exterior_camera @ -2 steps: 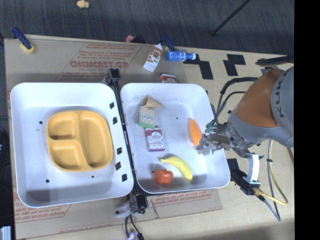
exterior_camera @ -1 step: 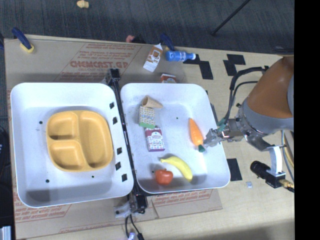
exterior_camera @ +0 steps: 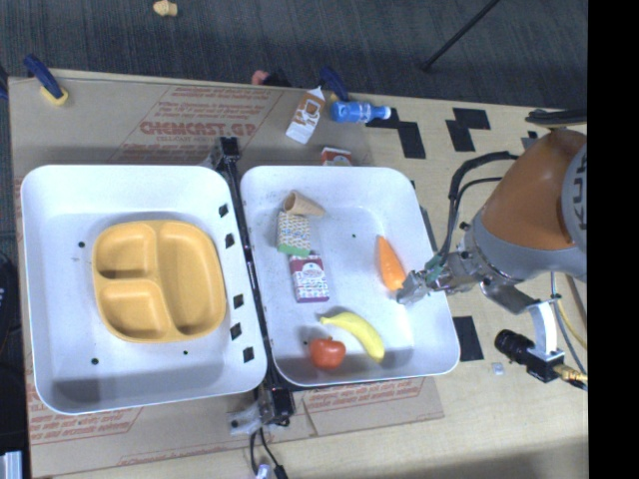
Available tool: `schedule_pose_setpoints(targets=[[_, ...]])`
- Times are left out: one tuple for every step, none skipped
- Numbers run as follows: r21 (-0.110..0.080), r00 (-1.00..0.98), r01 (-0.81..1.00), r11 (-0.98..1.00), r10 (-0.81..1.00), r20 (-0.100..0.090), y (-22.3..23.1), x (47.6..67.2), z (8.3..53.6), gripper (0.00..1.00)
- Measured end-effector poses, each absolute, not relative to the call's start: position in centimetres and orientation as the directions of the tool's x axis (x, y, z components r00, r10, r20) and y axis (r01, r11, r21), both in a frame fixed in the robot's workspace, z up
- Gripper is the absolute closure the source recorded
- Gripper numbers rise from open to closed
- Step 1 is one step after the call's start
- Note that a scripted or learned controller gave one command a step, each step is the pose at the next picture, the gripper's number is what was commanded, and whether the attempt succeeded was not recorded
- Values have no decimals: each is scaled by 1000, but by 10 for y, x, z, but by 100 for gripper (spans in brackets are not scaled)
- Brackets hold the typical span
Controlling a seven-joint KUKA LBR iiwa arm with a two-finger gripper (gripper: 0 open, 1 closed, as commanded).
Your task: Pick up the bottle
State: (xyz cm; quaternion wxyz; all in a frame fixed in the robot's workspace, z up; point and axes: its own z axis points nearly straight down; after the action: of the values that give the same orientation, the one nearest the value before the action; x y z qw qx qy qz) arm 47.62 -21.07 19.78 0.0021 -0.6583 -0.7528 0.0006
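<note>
A patterned bottle-like pack [exterior_camera: 295, 232] with a tan top lies in the right bin [exterior_camera: 427, 230], in its back left part. A dark red packet [exterior_camera: 312, 278] lies just in front of it. My gripper [exterior_camera: 409, 288] hangs low over the bin's right side, at the front end of an orange carrot [exterior_camera: 388, 260], well to the right of the pack. Nothing shows in its grasp. A small blue bottle [exterior_camera: 351, 113] lies outside the bins on the bench behind the right bin.
A banana [exterior_camera: 356, 333] and a red tomato [exterior_camera: 326, 352] lie near the right bin's front edge. The left bin [exterior_camera: 50, 218] holds a yellow divided plate [exterior_camera: 160, 279]. A small carton [exterior_camera: 306, 116] lies on the bench beside the blue bottle.
</note>
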Motion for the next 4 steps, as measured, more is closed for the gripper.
schedule_pose_setpoints(targets=[[0, -283, 959, 283, 959, 0, -211, 477, 237, 100], [0, -55, 998, 55, 998, -1, -212, 477, 253, 100], [-6, 268, 963, -268, 963, 1, -211, 476, 207, 100], [-2, 165, 986, -165, 986, 0, -203, 477, 275, 100]])
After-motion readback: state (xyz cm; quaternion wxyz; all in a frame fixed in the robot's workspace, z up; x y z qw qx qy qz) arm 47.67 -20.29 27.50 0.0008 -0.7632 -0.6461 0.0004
